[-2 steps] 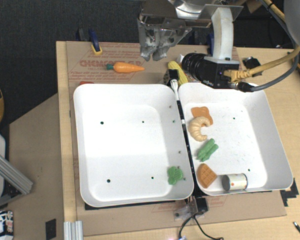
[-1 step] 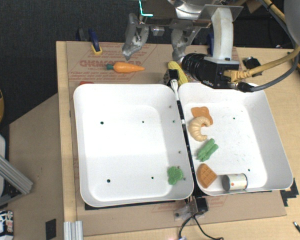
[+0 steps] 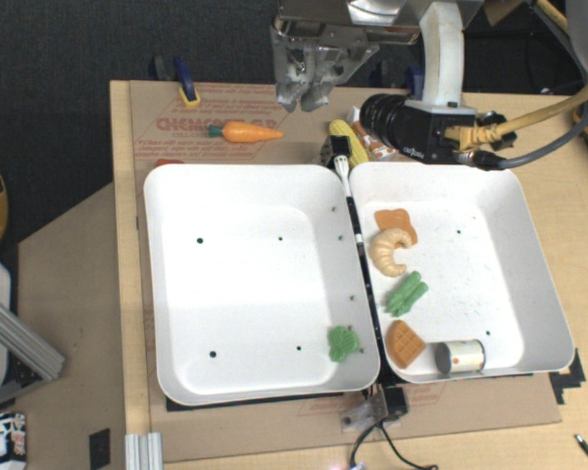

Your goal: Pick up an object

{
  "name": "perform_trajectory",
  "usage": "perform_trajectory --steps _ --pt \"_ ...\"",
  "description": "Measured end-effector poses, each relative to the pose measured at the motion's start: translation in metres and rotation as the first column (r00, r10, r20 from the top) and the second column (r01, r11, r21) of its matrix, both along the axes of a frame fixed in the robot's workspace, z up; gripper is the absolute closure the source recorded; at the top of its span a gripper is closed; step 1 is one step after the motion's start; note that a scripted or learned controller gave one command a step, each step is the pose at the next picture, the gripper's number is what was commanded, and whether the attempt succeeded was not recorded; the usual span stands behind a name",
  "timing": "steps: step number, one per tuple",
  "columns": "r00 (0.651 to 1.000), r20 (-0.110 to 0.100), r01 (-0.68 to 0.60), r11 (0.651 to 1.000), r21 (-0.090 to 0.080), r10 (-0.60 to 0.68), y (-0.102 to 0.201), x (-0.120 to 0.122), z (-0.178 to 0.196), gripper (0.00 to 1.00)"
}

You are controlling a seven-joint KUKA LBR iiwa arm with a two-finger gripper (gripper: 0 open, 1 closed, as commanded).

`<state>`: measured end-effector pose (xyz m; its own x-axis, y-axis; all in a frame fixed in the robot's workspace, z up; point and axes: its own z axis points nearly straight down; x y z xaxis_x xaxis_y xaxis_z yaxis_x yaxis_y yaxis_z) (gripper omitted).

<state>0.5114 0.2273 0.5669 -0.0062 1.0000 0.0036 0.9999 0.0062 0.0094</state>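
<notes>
The left bin (image 3: 176, 262) holds one green broccoli piece (image 3: 344, 343) near its front right corner. The right bin (image 3: 529, 262) holds a croissant (image 3: 390, 253), an orange bread slice (image 3: 395, 220), a green bean pod (image 3: 406, 293), a waffle piece (image 3: 405, 344) and a small can (image 3: 460, 357). A carrot (image 3: 247, 133) lies behind the bins on red lettering too faint to read. The gripper (image 3: 306, 88) hangs above the table behind the left bin; whether the jaws are apart cannot be told
</notes>
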Motion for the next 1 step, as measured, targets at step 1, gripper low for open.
perform_trajectory --steps 1 --pt "1.0 -0.001 0.0 1.0 -0.001 0.0 -0.0001 0.0 -0.0005 0.0"
